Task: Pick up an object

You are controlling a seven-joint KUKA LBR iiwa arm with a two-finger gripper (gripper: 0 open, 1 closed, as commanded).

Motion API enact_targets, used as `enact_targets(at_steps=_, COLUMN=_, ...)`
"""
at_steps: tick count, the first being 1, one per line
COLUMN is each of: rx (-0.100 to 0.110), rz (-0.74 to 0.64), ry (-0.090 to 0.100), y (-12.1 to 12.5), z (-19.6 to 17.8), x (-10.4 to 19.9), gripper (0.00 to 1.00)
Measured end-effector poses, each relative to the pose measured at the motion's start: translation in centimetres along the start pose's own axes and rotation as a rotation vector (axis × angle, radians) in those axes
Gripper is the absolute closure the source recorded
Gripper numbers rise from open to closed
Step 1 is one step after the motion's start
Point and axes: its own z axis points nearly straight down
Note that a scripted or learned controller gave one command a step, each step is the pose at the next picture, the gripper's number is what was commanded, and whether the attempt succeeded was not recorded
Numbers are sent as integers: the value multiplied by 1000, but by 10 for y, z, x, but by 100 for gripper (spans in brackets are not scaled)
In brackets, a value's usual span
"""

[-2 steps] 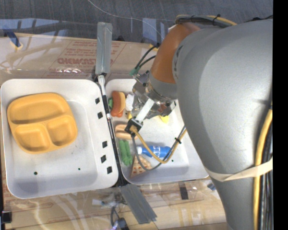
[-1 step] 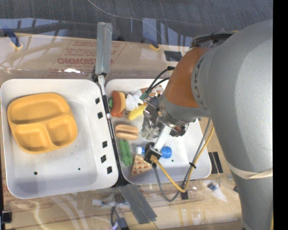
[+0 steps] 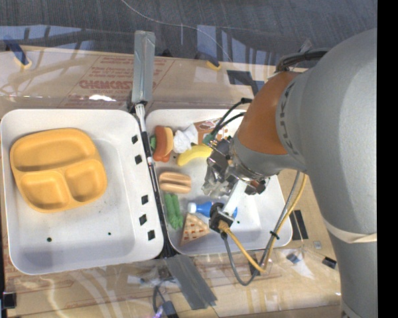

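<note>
**Gripper low in the right bin, no grasp confirmed**

The right bin (image 3: pixel 278 225) serves as the landmark. The arm (image 3: pixel 331 131) reaches in from its right side, and the gripper (image 3: pixel 215 181) sits low over the bin's middle. Whether the jaws are released or clenched cannot be told; the wrist hardware and cables hide them. Nothing can be seen held.

Contents, placed against that bin: a hot dog (image 3: pixel 174 181) lies at its left-centre, just left of the gripper. A banana (image 3: pixel 194 154) lies above that, toward the far wall, with a sausage (image 3: pixel 162 142) and a crumpled white item (image 3: pixel 184 139) in the far-left corner. A green piece (image 3: pixel 173 211) runs along the left wall, a pizza slice (image 3: pixel 194 230) lies at the near-left, and a blue item (image 3: pixel 205 209) sits just below the gripper. Left of the right bin, the other bin (image 3: pixel 26 244) holds a yellow tray (image 3: pixel 56 167).

Judgement: the step in hand is the descent or closing phase of a pick, with the hot dog or the blue item the likeliest target. The next move calls for the fingers to close squarely on one item, then a straight lift clear of the neighbours. The crowding raises the risk of a nudge or a missed grip.
</note>
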Motion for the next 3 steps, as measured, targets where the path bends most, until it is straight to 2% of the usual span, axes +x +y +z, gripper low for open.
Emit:
enact_targets(at_steps=1, rx=1, rz=79, ry=0, y=3, z=24, x=-46, gripper=100)
enact_targets(at_steps=2, rx=-7, rz=351, ry=4, y=11, z=-71, x=-48, gripper=100)
enact_targets(at_steps=3, rx=5, rz=300, ry=-2, y=35, z=22, x=-87, gripper=100)
